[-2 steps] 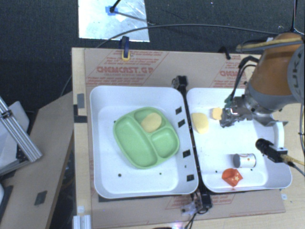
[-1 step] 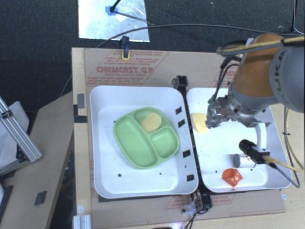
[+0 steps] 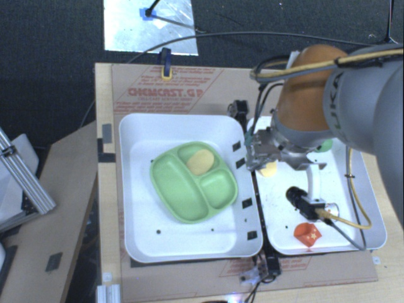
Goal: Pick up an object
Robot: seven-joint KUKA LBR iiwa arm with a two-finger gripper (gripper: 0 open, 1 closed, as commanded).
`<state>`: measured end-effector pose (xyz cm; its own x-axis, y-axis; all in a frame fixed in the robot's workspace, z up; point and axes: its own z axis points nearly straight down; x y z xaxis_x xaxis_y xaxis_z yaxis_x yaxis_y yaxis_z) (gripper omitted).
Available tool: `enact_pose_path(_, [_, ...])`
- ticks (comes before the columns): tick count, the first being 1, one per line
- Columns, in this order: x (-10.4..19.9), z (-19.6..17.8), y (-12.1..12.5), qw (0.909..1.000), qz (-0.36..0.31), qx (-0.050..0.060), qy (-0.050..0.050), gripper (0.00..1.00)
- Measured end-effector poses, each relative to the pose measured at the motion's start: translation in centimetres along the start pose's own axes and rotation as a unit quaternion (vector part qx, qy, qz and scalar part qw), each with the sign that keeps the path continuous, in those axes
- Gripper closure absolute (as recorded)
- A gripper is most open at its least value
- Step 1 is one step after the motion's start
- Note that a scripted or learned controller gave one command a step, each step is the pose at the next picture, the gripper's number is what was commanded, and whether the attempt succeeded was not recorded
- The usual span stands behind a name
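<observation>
A green divided plate lies in the left bin, with a pale yellow rounded object in its upper compartment. In the right bin a small yellow object lies at the left wall, just under my gripper. A red-orange object rests near the bin's front. A green object peeks out from behind the arm's wrist. My gripper hangs over the right bin's left edge, and the wrist covers its fingers.
The grey arm with its orange band covers the rear of the right bin. A black cable fitting and a yellow hose hang over that bin. Black clips line the divider between the bins.
</observation>
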<state>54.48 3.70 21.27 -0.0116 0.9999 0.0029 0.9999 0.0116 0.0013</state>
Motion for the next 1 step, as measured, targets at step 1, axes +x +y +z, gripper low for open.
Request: enact_pose_path(1, [5.09,-1.05,1.06,1.0,0.001,-0.001,0.0,1.0])
